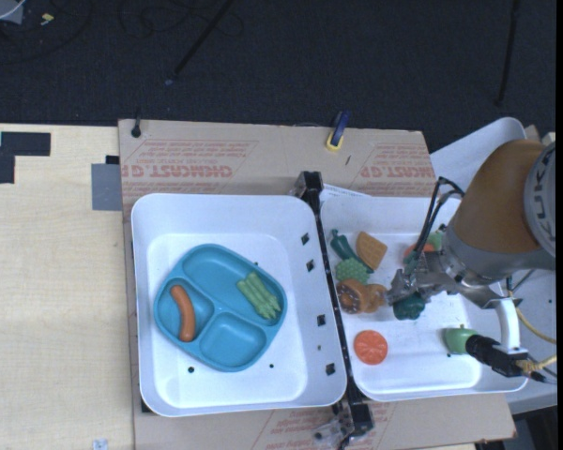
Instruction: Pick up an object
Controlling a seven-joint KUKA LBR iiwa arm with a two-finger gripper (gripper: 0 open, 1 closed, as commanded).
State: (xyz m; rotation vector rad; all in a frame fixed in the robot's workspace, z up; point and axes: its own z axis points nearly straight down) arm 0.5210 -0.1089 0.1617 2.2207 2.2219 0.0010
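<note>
Left bin (169, 223): you see a blue divided tray (220, 345) inside.
Tray contents: an orange sausage (183, 311) and green beans (260, 293), in separate compartments.
Bench (47, 289): pale wood, cardboard sheet (225, 157) under your bins.

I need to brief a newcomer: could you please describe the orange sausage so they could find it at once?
Look in the left white bin, where a blue divided tray lies. The sausage lies in its left compartment, orange and rounded, unlike the green beans in the upper right compartment.
</note>
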